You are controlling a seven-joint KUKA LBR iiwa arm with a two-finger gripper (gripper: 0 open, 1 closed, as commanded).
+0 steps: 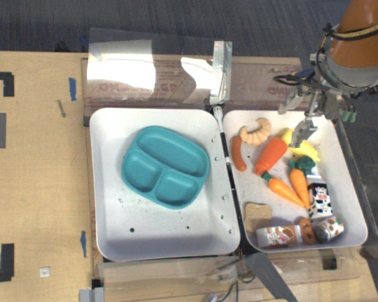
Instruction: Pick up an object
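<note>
My gripper hangs over the upper right part of the right bin, just above a yellow toy banana. Nothing can be seen in its grasp. To its left lie a large orange carrot, a croissant and a red sausage. Below it are a green-topped carrot, a smaller carrot, a cow-patterned carton, a slice of bread, a lying bottle and a can.
The left bin holds a teal divided plate. A clear panel and a metal bracket stand behind the bins. Plywood bench stretches to the left. The arm's orange band is at the top right.
</note>
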